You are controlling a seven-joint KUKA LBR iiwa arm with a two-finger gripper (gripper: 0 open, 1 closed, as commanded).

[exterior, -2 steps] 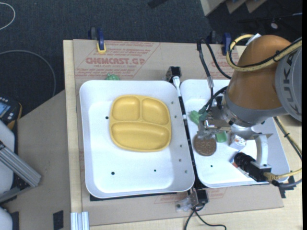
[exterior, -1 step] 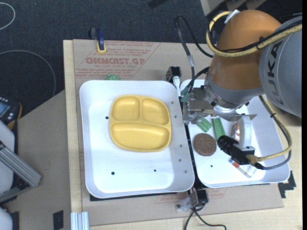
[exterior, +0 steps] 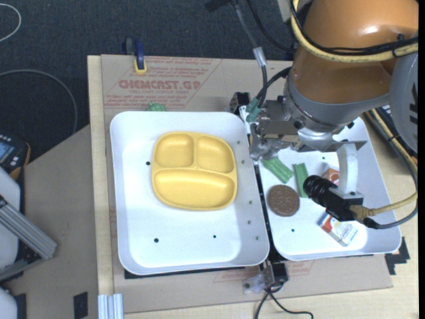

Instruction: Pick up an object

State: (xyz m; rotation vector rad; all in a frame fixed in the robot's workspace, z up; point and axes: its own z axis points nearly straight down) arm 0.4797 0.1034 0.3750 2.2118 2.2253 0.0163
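My gripper (exterior: 262,150) is hanging low over the upper left corner of the right bin (exterior: 382,185), up and a little left of the brown disc (exterior: 283,200). I cannot tell whether it is wide, narrow or holding anything, because my own wrist is covering it from above. My arm (exterior: 339,92) is reaching in from the right, up and right of the disc. Its orange band (exterior: 358,12) is bulging large toward the camera, and the grey wrist is pointing down into the bin.

The things I could pick are lying around the disc, which is lying flat on the white bin floor. A green block (exterior: 275,170) is lying tilted just above the disc. A second green block (exterior: 301,175) is sitting up and right of the disc, near the first. A red and white item (exterior: 331,177) is showing farther right of the disc, partly hidden. A printed packet (exterior: 340,231) is lying down and right of the disc.

Left of the disc, the left bin (exterior: 133,231) is sitting with its wall against the right bin's wall. A yellow plate (exterior: 194,170) with three compartments is resting flat in its middle, left of the disc and slightly higher.

Both bins are sitting on a pale brown board (exterior: 172,78) printed in red. A blue clamp (exterior: 138,53) is gripping its back edge, far up and left of the disc. Dark carpet (exterior: 53,18) is surrounding the board.
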